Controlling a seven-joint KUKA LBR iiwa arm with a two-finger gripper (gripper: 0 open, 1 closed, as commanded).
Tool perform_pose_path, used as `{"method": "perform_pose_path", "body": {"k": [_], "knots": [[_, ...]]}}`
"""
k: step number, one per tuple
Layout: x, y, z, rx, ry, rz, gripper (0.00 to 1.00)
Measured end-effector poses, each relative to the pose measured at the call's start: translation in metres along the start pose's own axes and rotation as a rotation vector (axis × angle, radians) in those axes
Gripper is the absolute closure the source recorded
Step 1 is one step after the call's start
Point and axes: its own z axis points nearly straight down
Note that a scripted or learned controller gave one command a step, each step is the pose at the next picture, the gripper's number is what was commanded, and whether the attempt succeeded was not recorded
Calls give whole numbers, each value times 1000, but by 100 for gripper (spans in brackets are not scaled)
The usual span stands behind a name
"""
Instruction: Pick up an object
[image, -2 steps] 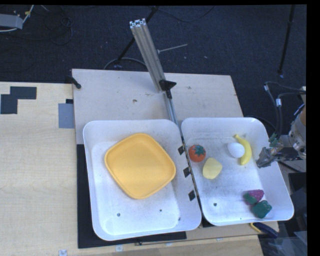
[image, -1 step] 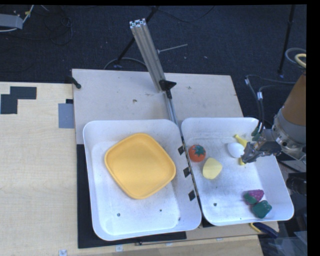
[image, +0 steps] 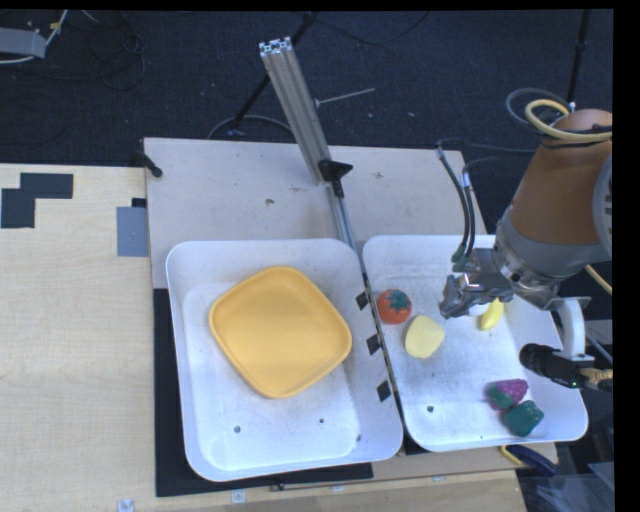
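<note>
Dark carpet strewn with cables lies beyond a pale bench (image: 240, 190) on which two shallow white bins sit side by side. Between them runs a thin divider, and a slanted aluminium bar (image: 297, 105) rises from its far end toward the back of the scene.

Taking the yellow plate (image: 280, 330) as the landmark: it is a rounded square dish lying flat in the left bin (image: 200, 420), filling much of that bin's floor. Just to the right of the plate, across the divider and inside the right bin (image: 460, 425), sits a small red tomato-like piece with a green top (image: 394, 306). Slightly further right and a little nearer the camera lies a pale yellow rounded piece (image: 424, 337). Further right again, a small bright yellow piece (image: 490, 316) lies just beside the gripper (image: 458, 298). Well to the right of the plate, toward the near right corner of that bin, a magenta piece (image: 508, 391) and a dark green piece (image: 524, 417) lie touching each other.

The arm (image: 560, 200), with its orange band, reaches in from the right, its wrist above the right bin. The gripper hangs low over the bin floor between the tomato-like piece and the small yellow piece. Whether its claw is apart or together cannot be told from this angle, and nothing is seen clamped in it.
</note>
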Motion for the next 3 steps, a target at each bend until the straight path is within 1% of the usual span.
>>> {"method": "perform_pose_path", "body": {"k": [1,2,3], "knots": [[42,14,13,0,0,2,100],[89,33,26,1,0,2,100],[142,48,36,0,0,1,100]]}}
